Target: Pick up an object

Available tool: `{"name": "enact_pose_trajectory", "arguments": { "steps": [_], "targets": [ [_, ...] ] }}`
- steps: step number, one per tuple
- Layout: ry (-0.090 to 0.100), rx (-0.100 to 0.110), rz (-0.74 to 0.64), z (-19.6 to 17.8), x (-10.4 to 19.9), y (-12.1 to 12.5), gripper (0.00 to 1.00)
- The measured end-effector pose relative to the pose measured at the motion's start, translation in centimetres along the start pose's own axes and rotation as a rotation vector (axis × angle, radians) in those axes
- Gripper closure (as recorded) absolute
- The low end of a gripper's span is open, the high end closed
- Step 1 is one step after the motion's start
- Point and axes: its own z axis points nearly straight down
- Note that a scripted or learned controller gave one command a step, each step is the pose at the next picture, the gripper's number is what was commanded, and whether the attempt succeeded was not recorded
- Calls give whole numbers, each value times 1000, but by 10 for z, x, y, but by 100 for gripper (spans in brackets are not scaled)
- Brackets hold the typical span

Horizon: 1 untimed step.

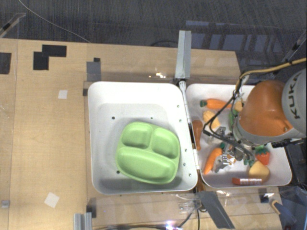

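The gripper (226, 161) hangs low inside the right bin (287, 176), its metal tip just beside an orange carrot (211, 159). That carrot lies directly to the camera-left of the tip, with its long axis running diagonally from lower left to upper right. The finger spacing cannot be judged from this angle, and no object is visibly held. The arm's orange band (263, 110) covers the bin's centre. Around it lie a second carrot (214, 103) at the top, a yellow piece (258, 169) and a red marker (248, 180) near the front wall. The left bin (103, 128) contains a green divided tray (148, 152).
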Motion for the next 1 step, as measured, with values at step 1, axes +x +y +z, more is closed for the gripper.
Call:
{"name": "enact_pose_trajectory", "arguments": {
  "steps": [1],
  "targets": [
    [-23,1,-6,-13,-7,1,100]
  ]
}}
